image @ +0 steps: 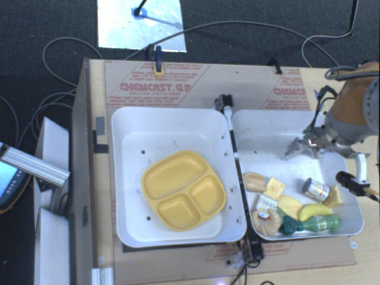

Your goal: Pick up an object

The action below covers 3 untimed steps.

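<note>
One pincer (pixel 310 146) hovers spread and empty over the right bin (pixel 261 129), apart from the banana (pixel 313 210).

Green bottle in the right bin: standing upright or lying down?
Lying down. The green bottle rests on its side along the right bin's front wall, just below the banana.

1. Even, bright overhead illumination; soft, faint shadows inside the two shallow white plastic bins (pixel 178 120).
2. Glare on the shiny silver foil sheet (pixel 141 15) upper left.
3. Overall softness; small items lack fine detail.
</note>
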{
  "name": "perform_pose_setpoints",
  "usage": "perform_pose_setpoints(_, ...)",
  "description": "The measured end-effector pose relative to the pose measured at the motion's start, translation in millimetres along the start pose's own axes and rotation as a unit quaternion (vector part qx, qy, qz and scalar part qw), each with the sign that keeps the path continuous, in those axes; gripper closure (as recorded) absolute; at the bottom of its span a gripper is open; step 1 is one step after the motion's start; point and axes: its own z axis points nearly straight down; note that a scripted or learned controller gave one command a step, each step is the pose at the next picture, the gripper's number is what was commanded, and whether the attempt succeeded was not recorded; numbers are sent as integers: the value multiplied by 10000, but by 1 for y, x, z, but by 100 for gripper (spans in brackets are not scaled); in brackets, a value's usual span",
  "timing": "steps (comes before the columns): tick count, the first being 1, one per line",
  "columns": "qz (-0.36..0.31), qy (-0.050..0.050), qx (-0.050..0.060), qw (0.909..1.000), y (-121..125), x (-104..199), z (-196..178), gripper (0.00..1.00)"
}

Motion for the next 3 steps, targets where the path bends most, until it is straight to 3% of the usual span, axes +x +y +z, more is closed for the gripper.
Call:
perform_pose_setpoints(1,16,3,3,10000,-118,17,-1,0)
perform_pose_setpoints(3,4,16,-21,10000,-118,2,-2,0)
